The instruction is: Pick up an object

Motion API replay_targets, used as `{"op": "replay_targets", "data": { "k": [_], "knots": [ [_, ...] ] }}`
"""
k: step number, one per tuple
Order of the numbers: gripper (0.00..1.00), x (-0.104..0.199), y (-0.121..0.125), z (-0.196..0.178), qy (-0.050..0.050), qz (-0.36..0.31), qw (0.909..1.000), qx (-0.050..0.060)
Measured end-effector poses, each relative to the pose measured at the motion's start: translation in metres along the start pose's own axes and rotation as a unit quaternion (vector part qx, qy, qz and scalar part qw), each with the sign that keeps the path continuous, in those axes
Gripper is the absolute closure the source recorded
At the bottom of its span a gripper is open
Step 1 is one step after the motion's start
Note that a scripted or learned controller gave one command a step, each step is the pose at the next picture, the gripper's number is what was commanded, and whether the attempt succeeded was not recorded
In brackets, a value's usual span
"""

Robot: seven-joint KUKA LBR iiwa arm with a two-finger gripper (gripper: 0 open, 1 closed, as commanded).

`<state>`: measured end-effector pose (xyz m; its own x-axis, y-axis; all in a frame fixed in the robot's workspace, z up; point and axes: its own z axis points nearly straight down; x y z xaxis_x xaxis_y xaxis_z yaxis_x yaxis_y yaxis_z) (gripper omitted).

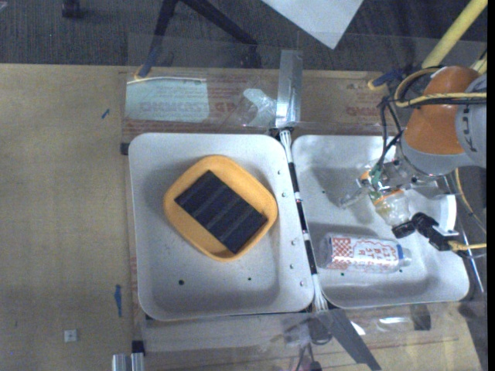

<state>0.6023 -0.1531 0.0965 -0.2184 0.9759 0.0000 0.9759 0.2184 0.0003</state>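
Note:
An orange, rounded-square object with a black ribbed panel on top lies tilted in the left bin. A white tube-shaped package with red print lies flat near the front of the right bin. My gripper hangs low over the middle of the right bin, just behind the package and apart from it. The arm's orange band sits above it at the right. Something small and pale is at the gripper's tip, too blurred to identify.
A black part with a cable sticks out at the right bin's right side. A metal post stands behind the divider between the bins. A clear plastic scrap and a label lie on the bench behind the left bin.

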Motion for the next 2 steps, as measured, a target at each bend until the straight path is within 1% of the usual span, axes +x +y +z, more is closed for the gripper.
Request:
{"op": "replay_targets", "data": {
  "k": [1,2],
  "knots": [
    [0.0,-0.021,0.018,0.01,-0.001,-0.066,0.9978,-0.002],
    [1.0,-0.022,0.018,-0.001,-0.002,-0.065,0.9979,-0.004]
  ]
}}
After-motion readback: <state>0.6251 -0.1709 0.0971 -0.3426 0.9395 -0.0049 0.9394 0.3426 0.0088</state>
